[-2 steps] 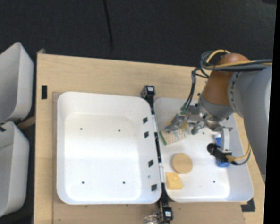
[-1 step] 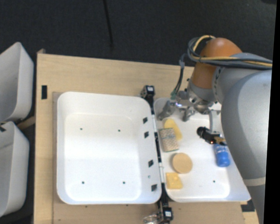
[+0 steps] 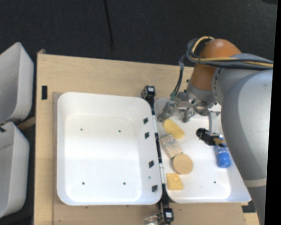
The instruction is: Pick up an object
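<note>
Gripper point(image 3: 177, 112) hangs just above the yellow block point(image 3: 173, 129) at the right bin point(image 3: 206, 194) far end, jaws spread wide, nothing held, apparently lined up to grab.

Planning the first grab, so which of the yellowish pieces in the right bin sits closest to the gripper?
The rounded yellow piece, just below the gripper; the tan disc and yellow wedge lie farther down.
</note>
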Controlling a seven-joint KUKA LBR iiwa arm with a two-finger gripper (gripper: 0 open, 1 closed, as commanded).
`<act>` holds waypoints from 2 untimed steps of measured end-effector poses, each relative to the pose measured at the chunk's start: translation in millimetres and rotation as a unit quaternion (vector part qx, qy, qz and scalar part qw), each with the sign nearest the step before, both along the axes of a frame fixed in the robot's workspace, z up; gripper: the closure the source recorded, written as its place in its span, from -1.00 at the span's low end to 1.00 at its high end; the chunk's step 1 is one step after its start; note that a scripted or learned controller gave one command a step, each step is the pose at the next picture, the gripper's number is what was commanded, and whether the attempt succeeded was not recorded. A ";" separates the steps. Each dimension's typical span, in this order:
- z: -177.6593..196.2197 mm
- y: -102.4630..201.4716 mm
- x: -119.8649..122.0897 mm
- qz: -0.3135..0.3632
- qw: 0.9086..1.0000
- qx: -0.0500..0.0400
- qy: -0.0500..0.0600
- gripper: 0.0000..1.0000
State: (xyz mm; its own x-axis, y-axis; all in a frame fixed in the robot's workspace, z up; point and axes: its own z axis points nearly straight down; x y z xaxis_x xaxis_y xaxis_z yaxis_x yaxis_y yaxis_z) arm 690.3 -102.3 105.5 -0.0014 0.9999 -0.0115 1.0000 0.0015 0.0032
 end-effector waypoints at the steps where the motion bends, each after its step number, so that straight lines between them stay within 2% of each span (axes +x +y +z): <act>1: 0.3 -71.0 -75.1 -0.004 1.000 0.002 -0.003 -1.00; 2: -1.2 -15.5 2.6 0.003 1.000 0.004 0.000 -1.00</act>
